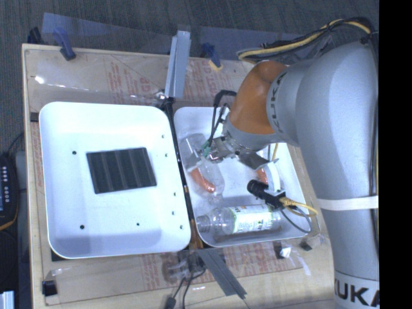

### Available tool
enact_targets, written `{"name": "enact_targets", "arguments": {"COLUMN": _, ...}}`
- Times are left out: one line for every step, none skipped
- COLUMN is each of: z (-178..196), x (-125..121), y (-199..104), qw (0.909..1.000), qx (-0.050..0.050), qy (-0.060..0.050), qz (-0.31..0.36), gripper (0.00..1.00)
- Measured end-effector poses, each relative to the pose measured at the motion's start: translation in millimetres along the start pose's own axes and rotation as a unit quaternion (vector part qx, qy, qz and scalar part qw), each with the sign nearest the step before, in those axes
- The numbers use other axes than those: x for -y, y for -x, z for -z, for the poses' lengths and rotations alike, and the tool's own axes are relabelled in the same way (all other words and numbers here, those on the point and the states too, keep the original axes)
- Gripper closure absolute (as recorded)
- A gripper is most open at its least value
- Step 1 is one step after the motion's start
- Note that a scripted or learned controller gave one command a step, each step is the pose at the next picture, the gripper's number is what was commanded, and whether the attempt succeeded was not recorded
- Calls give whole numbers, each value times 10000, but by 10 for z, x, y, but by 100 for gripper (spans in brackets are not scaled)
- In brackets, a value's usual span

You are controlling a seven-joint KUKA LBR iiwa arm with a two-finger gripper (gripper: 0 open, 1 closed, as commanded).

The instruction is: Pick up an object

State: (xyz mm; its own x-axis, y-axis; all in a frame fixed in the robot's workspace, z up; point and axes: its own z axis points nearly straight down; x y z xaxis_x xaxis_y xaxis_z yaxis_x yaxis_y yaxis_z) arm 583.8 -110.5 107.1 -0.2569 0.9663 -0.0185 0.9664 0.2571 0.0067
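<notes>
Clutter sits in the right bin (188,117), and that is where the arm (335,108) has reached, its orange band hanging over the middle. The gripper (214,150) is low over the bin's ten o'clock part. From where I stand I cannot tell whether it is spread or closed, and I see nothing clearly caught in it.

Just below it, toward nine o'clock, lies an orange packet (205,179) in see-through wrap, with a scrap of clear wrapper (193,144) beside the gripper at ten o'clock. A clear bottle (241,221) with a pale label lies on its side along the six o'clock wall. The left bin (48,172) holds one dark ribbed mat (121,170), well apart from all this.

The packet looks like the nearest thing to take, and the likeliest to give trouble. Slick wrap can slide out of a pinch or crumple flat. If the gripper catches only loose film, the contents may sag and drop on the lift. It also lies close to the nine o'clock wall, so a descent slightly off could strike the rim. The round bottle nearby might roll if nudged.
</notes>
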Motion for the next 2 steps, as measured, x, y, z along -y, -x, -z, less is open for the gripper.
{"name": "enact_targets", "arguments": {"z": 265, "x": -586, "y": 189, "qw": 9991, "qx": -56, "qy": -95, "qz": 399, "gripper": 100}}
{"name": "enact_targets", "arguments": {"z": 887, "x": -755, "y": -269, "qw": 9999, "qx": 24, "qy": -51, "qz": 160, "gripper": 100}}
